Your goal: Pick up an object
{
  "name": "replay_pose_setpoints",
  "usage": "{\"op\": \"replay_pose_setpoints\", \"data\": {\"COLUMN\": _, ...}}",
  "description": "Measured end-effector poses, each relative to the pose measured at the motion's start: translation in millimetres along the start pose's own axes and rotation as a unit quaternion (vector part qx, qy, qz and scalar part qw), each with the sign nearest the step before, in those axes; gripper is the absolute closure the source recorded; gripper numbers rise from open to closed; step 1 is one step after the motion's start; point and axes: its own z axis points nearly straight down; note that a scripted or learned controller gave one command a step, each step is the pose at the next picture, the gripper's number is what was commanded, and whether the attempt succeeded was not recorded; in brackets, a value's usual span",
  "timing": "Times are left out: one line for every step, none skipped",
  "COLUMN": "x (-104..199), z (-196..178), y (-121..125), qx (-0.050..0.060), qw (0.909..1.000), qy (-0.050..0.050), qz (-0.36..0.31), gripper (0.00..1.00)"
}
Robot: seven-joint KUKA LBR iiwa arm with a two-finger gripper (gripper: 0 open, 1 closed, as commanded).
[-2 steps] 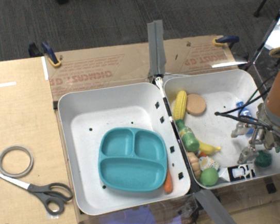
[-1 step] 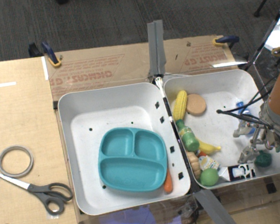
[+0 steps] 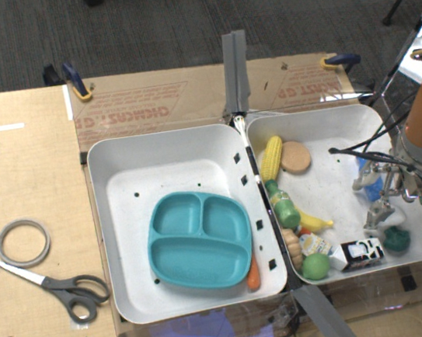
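My gripper [image 3: 372, 198] hangs over the right side of the right bin [image 3: 321, 117], reaching in from the right. Its two metal fingers [image 3: 378, 216] stand apart, so it is open. A small blue object [image 3: 372, 187] lies just beneath the upper finger, partly hidden by it, and I cannot tell if they touch. A dark green round object [image 3: 397, 239] sits just below the lower finger. A black-and-white box [image 3: 362, 253] lies at the bin's front edge.
Along the right bin's left wall lie a corn cob [image 3: 271, 157], a tan disc [image 3: 296, 157], a green vegetable [image 3: 285, 209], a banana [image 3: 314, 224] and a green ball [image 3: 315, 267]. The left bin [image 3: 116, 162] holds a teal divided plate [image 3: 200, 238] and a carrot [image 3: 253, 276]. Scissors [image 3: 64, 289] and a tape roll [image 3: 23, 241] lie outside, left.
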Motion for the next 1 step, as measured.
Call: {"op": "replay_pose_setpoints", "data": {"x": 33.9, "z": -1.9, "y": 17.7, "qx": 0.000, "qw": 1.0000, "qy": -0.003, "qz": -0.004, "gripper": 0.00}}
